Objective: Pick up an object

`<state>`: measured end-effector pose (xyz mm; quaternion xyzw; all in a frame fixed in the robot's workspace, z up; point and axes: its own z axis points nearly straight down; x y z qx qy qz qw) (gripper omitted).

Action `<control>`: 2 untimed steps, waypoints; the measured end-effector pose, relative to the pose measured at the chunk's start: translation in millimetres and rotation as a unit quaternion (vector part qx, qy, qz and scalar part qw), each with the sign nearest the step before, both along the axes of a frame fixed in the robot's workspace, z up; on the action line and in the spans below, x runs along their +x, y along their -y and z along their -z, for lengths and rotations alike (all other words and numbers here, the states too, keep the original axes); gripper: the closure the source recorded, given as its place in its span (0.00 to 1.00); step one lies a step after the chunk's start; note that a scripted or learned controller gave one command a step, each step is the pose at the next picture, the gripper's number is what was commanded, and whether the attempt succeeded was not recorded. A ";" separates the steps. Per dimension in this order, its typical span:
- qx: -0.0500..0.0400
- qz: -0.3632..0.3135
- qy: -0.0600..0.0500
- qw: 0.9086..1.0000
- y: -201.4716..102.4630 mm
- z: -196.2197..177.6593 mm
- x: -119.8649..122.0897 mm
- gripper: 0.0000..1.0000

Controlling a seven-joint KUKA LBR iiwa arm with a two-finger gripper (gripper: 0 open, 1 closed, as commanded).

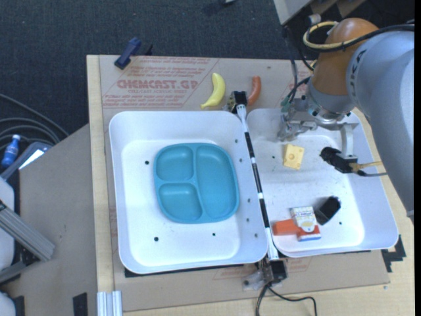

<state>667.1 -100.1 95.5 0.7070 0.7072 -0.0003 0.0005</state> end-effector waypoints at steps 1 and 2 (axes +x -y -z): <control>0.000 0.000 0.000 1.000 0.0 0.2 -0.1 0.00; 0.001 0.000 -0.001 1.000 -2.0 10.7 -0.9 0.00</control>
